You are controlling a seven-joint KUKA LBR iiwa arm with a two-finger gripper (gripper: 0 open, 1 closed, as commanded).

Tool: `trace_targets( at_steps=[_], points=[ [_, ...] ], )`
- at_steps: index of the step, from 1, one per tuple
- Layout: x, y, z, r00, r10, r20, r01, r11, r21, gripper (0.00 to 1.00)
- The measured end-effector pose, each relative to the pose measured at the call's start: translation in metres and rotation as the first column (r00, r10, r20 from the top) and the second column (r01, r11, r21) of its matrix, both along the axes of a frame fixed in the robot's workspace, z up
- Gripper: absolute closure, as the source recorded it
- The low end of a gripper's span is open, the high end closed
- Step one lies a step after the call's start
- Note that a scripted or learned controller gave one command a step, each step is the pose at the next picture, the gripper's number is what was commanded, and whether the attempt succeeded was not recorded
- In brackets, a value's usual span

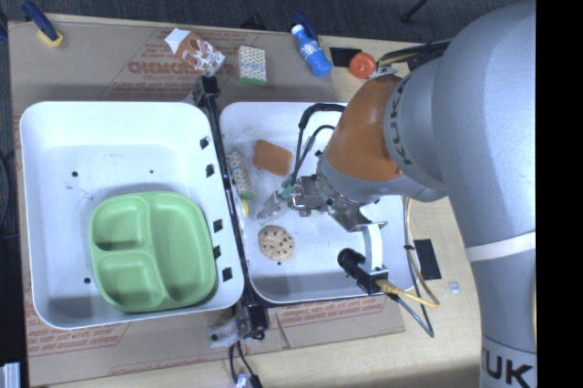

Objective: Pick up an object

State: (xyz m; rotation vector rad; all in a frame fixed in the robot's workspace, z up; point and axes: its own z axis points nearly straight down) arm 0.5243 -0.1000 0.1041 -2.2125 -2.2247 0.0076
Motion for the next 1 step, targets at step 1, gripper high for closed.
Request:
trace_targets(
  at_steps=[1],
  points=[
    [0.0012, 0.0010, 0.0106, 1.000, 0.007, 0.001, -0.007, 1.000, 0.000, 1.00]
  ],
)
